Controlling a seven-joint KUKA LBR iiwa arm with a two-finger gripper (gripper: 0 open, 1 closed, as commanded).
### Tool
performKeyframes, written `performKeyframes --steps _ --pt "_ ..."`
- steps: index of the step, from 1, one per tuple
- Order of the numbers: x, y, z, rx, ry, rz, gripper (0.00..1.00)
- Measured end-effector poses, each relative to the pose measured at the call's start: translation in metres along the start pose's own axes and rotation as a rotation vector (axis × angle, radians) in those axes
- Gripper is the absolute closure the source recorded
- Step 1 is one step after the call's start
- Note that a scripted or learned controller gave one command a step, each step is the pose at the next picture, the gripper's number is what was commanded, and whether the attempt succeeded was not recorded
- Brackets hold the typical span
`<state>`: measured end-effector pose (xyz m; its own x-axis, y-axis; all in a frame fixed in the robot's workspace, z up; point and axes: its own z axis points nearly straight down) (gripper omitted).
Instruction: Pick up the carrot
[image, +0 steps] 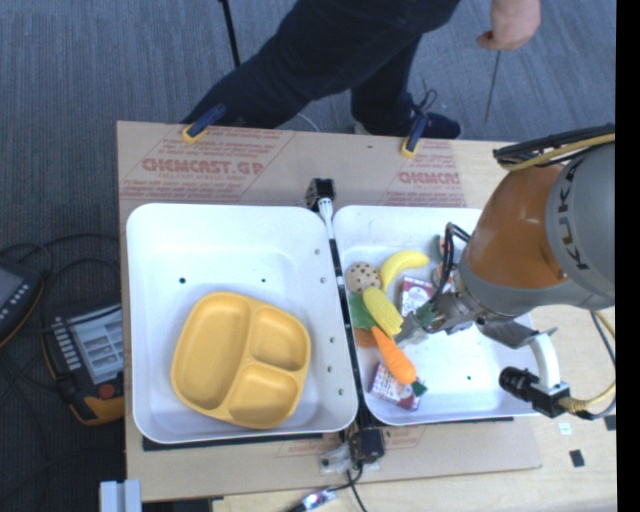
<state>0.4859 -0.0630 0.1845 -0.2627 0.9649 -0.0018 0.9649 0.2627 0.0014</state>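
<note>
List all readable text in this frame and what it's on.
"CHEMCAST GP", red, on the brown board behind the left bin.
The same red print at the board's right: partly hidden, unclear.
"KU", black letters on the arm: cut off.
Packets by the carrot: print too small.

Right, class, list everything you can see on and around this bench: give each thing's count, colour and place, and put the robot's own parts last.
Bins: two, white, side by side on the bench.
Divided plate: one, yellow, in the left bin.
Carrot: one, orange, right bin, near its front left.
Corn cob: one, yellow, just behind the carrot.
Banana: one, yellow, back of the right bin.
Cookie: one, tan with dark chips, beside the banana.
Packet: one, red and white, beside the carrot.
Clamps: two, yellow, on the board's far edge.
Arm: one, grey and orange, over the right bin.
Gripper: one, dark, beside the corn.
</note>
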Motion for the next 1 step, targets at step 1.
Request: performKeyframes --steps 1 --pt "0.1100 0.0266 0.0021 0.005 0.005 0.018 1.00"
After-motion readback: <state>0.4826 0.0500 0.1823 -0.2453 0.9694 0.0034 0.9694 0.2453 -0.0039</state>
